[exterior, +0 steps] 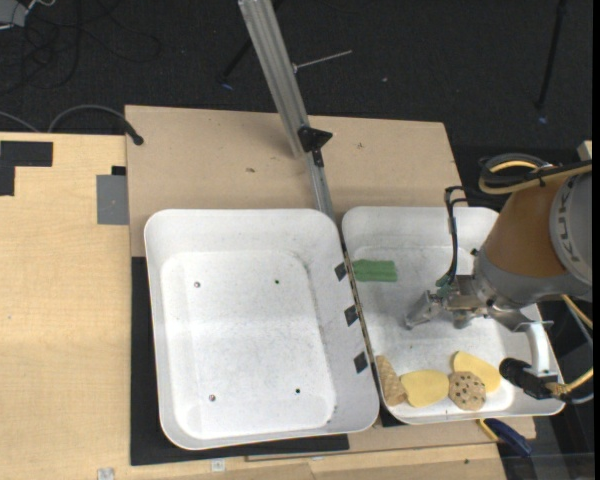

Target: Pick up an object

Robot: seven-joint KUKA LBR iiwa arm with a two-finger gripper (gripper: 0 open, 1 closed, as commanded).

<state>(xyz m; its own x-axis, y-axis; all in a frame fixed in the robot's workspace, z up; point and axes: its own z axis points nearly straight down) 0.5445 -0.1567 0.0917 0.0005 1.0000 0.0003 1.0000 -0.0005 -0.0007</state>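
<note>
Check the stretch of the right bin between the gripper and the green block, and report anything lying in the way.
Nothing visible lies there. The gripper sits over the right bin, and the green block lies up and to its left near the divider, with bare white floor between them. The yellow pieces and cookie lie by the near rim, off that line.

Lab: cables, aluminium rail
</note>
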